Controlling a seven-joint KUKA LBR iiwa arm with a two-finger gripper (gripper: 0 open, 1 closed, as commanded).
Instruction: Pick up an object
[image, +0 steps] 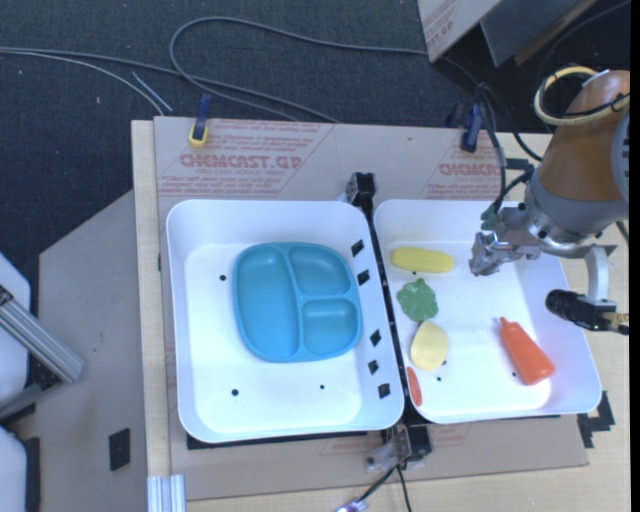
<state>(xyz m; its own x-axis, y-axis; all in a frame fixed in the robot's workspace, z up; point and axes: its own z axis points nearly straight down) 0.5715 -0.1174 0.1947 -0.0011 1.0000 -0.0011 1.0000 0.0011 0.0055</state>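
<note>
1. While the gripper hung over the upper part of the right bin, nothing could be seen in its grasp, and how far it stood open could not be told from this slanted view.
2. Nearest to it lay the yellow corn cob, just to its left in the view, apart from the tool, with its long axis running left to right.
3. Below the cob sat the green piece, and below that the pale yellow lemon-like piece, both close to the divider.
4. Toward the bin's lower right lay the orange bottle, tilted, its narrow end pointing up and left toward the tool.
5. Judged from this layout, the cob was the likeliest target: a short shift left and a descent, closing across its short width.
6. Across the divider, the left bin held a blue compartment tray, well apart from the tool.
</note>
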